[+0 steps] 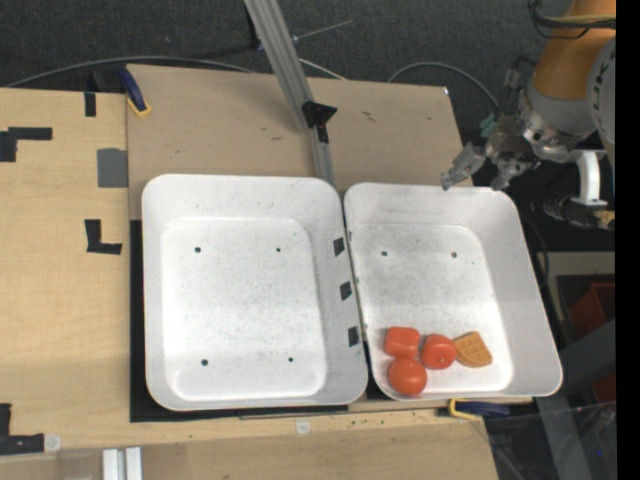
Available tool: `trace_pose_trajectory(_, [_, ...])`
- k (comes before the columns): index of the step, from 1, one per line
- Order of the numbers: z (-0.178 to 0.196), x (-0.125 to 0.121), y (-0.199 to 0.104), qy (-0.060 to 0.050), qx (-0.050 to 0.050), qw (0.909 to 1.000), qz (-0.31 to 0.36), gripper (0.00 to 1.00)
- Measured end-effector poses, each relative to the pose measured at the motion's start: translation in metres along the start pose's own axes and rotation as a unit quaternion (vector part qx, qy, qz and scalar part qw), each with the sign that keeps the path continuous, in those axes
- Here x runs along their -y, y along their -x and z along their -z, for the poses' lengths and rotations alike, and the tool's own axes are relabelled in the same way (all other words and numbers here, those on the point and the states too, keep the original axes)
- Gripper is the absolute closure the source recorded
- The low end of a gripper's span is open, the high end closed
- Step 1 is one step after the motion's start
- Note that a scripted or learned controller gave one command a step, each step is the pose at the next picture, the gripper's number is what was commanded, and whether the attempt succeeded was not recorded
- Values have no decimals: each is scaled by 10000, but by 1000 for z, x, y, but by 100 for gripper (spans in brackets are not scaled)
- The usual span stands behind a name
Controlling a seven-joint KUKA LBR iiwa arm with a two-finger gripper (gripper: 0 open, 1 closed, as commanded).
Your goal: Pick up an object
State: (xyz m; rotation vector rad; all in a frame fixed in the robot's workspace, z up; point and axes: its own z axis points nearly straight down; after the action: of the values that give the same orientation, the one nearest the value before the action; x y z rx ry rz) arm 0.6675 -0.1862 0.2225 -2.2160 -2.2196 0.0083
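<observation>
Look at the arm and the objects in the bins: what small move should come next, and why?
Probably carry the end effector from the right bin's far rim toward its near edge. Three red pieces and an orange piece sit clustered there, and the end effector holds nothing and is well apart from them.

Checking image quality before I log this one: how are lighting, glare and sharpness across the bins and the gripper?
Camera view: lighting is even and soft, the white bins bright but speckles readable, no hard glare; the red objects and the orange piece cast faint shadows; the gripper at the right bin's far corner looks slightly soft, its fingers hard to resolve.
</observation>
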Motion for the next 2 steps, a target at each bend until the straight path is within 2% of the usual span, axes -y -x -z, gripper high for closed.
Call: trace_pose_trajectory(2, [-126, 5, -11, -5, -3, 10000, 6, 0])
